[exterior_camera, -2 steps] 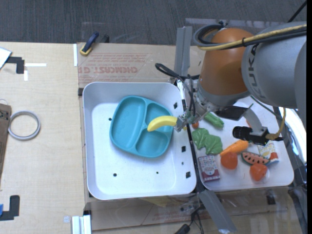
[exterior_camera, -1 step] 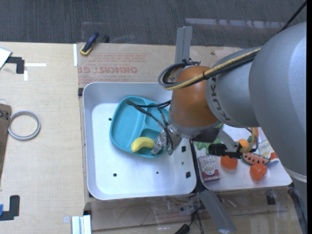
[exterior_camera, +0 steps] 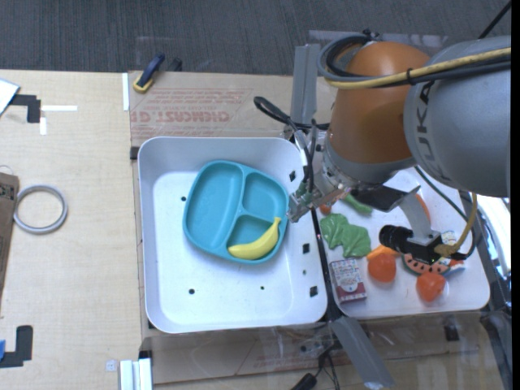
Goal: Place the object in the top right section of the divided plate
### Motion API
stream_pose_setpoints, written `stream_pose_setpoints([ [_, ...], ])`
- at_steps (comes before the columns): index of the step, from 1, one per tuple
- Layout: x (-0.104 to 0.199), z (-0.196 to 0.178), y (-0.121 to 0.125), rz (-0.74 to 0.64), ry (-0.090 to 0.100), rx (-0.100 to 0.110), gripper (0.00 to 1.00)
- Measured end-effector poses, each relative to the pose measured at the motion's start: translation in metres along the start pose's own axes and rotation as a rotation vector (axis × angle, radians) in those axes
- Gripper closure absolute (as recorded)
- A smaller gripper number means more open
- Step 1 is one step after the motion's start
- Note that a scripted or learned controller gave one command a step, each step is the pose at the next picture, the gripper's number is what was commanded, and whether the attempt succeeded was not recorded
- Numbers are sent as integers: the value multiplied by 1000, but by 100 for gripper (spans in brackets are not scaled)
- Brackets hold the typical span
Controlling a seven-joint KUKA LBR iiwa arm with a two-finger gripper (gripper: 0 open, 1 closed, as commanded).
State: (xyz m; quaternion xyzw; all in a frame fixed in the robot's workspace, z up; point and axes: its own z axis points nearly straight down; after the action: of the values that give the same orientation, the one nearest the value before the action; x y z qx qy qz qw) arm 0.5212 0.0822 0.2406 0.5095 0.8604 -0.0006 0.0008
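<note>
A robotics lab: a grey and orange arm (exterior_camera: 390, 112) with loose cables reaches over a plywood table (exterior_camera: 73, 283) bearing white bins (exterior_camera: 162, 299), toy food (exterior_camera: 345, 236), a tape roll (exterior_camera: 39, 209) and tape marks, on grey carpet (exterior_camera: 162, 15).

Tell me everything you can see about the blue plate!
The blue plate is a rounded, smooth, plastic-looking dish split by raised ridges into three sections. It lies flat on the floor of the left white bin, turned at a slant. A yellow banana rests in its lower right section, tip poking over the rim. The gripper is just off its right edge.
</note>
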Motion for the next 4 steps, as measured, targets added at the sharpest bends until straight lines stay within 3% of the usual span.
stream_pose_setpoints([
  [1,0,0,0,0,0,0,0],
  [2,8,113,65,464,0,4,0],
  [3,8,113,65,464,0,4,0],
  [4,-2,135,53,174,2,-26,0],
])
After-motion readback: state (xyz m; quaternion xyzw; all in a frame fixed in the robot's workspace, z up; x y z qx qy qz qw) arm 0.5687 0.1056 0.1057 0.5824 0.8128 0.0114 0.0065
